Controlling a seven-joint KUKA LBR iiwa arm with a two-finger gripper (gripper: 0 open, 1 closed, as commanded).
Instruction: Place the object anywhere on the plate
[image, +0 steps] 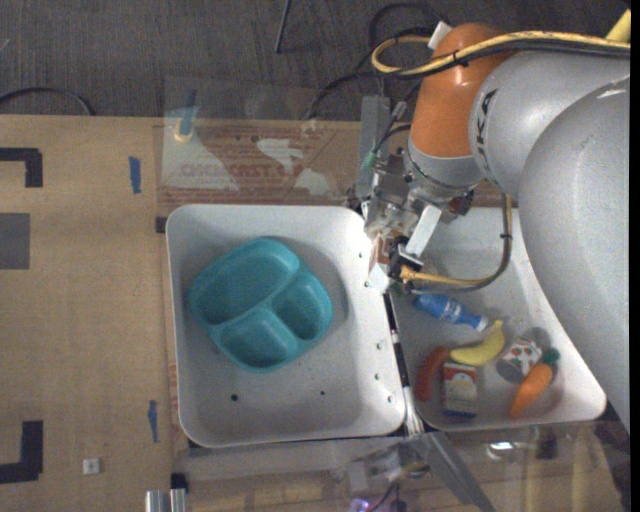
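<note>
hiding its fingers, tool (385, 262) blurred.

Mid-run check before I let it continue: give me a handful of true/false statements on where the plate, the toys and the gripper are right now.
1. The teal divided plate lies in the left bin. True.
2. The banana already rests on the plate. False: it lies in the right bin, beside the blue bottle.
3. The gripper is over the seam between the two bins. True.
4. The carrot sits in the same bin as the plate. False: it is in the right bin, near that bin's far right side.
5. The plate's compartments hold no toy. True.
6. The arm reaches in from the left. False: it enters from the right.
</note>
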